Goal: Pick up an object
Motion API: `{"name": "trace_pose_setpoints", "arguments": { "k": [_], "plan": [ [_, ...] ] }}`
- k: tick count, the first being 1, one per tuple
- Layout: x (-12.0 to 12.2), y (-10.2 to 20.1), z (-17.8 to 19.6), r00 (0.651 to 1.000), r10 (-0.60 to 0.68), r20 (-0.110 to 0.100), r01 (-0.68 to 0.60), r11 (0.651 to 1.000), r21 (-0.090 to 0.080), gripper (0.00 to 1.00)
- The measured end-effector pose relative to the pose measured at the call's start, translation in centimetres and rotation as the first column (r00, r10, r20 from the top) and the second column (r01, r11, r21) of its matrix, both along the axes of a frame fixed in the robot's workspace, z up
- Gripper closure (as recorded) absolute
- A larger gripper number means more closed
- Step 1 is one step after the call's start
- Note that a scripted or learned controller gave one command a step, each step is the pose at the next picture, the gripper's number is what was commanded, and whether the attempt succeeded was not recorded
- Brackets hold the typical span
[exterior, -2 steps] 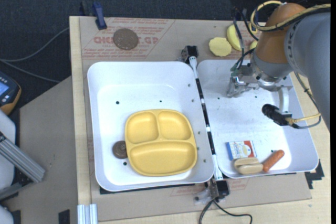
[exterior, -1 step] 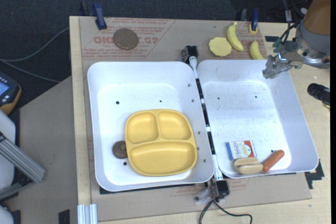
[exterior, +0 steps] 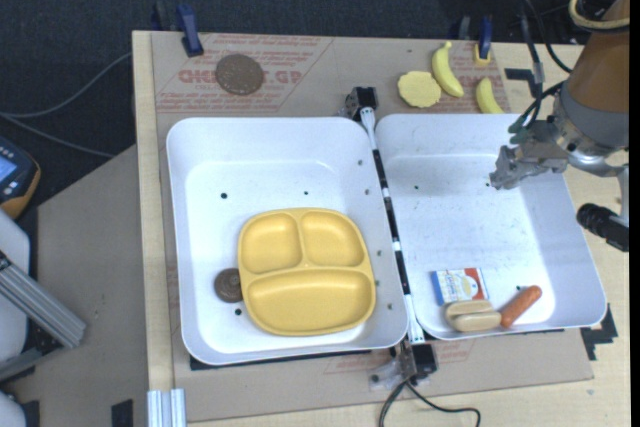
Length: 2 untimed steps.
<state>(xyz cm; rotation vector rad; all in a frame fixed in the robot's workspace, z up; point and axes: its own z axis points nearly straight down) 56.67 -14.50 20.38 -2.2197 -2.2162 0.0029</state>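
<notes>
In the right bin [exterior: 470,225], a small blue, white and red box [exterior: 460,284], a tan bun-shaped piece [exterior: 473,317] and an orange-red sausage-shaped piece [exterior: 520,306] lie close together at the near edge. My gripper [exterior: 507,171] hangs over the bin's far right part, well away from those objects, with nothing seen between its fingers. The arm's orange band [exterior: 605,75] rises behind it at the right. In the left bin [exterior: 200,175], a yellow divided plate [exterior: 304,270] lies beside a brown disc [exterior: 229,286].
Behind the bins on the cardboard bench lie a brown round disc [exterior: 239,73], a yellow round piece [exterior: 420,89] and two toy bananas [exterior: 448,70] [exterior: 488,96]. Blue clamps [exterior: 187,28] hold the board's far edge. A black hinge strip [exterior: 385,205] runs between the bins.
</notes>
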Motion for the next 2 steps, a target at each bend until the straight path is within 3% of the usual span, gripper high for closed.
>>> {"name": "trace_pose_setpoints", "arguments": {
  "k": [1, 2],
  "plan": [
    [10.30, 2.80, -0.26, 1.000, 0.008, 0.014, -0.008, 1.000, -0.004, 1.00],
    [9.87, 2.54, -0.28, 1.000, 0.003, 0.006, -0.003, 1.000, -0.003, 0.00]
  ]
}}
